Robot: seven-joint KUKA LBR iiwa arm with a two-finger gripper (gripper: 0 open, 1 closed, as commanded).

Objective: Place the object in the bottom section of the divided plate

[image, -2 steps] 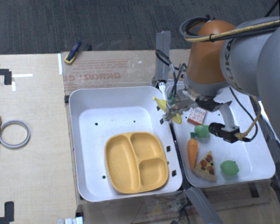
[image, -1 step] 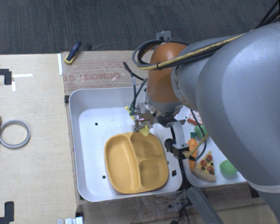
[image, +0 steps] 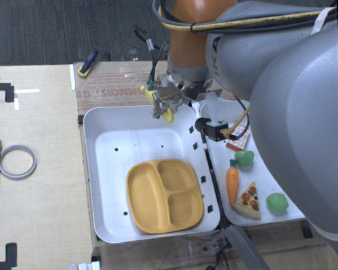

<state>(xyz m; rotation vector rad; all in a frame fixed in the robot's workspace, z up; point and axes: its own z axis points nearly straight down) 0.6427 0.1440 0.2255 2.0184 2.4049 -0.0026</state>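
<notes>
Grey arm [image: 280,92] reaches over the far edge of the left bin [image: 102,163], where the yellow divided plate [image: 163,195] lies toward the near side. The end effector [image: 166,106] hangs above the bin's far wall, its fingers clamped on a small yellow object [image: 167,116]. To do this well, I judge it should carry the object toward the plate's nearest compartment, lower it close to the surface, and release only once centred inside the dividers.
</notes>
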